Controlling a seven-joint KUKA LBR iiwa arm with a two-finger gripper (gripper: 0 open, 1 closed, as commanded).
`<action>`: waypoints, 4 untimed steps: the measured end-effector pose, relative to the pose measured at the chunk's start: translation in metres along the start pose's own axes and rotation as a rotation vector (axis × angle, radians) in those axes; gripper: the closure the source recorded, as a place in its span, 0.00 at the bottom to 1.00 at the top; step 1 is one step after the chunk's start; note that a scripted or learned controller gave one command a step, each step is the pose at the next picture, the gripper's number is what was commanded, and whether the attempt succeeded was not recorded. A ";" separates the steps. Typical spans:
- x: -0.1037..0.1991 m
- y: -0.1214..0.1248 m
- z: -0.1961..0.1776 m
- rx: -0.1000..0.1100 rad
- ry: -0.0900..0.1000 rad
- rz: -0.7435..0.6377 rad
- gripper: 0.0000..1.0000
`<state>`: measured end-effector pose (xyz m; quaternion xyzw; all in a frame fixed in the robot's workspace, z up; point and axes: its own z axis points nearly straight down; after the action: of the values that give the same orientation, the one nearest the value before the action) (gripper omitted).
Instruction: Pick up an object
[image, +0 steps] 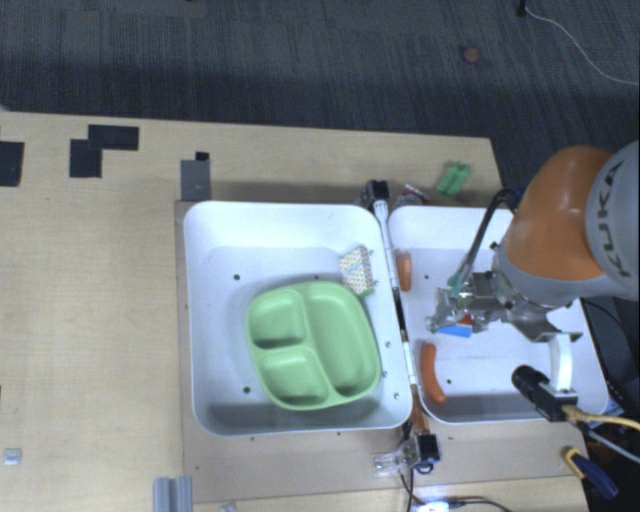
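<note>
A: Camera view, top down. We've got two white bins. Left bin holds a green divided plate and a small patterned scrap near its upper right corner, just beside the plate's far edge.

B: And the right bin?

A: Arm's over it. Orange band sits above the wrist, gripper is down inside the bin, toward its left-centre. Candidates in there: an orange piece against the left wall, upper part, and a reddish sausage-shaped piece lower down along the same wall. There's also a small blue-and-red thing right at the gripper tip.

B: Fingers?

A: We can't tell. The tip is a clutter of dark metal and wiring from this angle, so whether they're apart or together isn't readable. We also can't confirm anything is between them.

B: So which step are we in?

A: We'd judge it as the reach or descent over a target, grasp not confirmed. The blue-and-red thing is the closest item; both orange pieces are apart from the tip.

B: Next move?

A: If the blue-and-red thing is the target, we need to settle straight down over it, close, then lift clear of the bin floor. For either orange piece we'd have to shift toward the left wall, and the wall leaves little finger room there.
</note>
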<state>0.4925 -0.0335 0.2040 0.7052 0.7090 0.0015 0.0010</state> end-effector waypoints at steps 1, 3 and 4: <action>-0.002 0.018 0.006 0.001 0.000 -0.001 1.00; -0.037 -0.005 0.005 0.001 -0.001 0.003 1.00; 0.002 0.010 0.002 0.001 0.000 0.000 1.00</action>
<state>0.5024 -0.0313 0.2020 0.7053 0.7089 0.0012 0.0005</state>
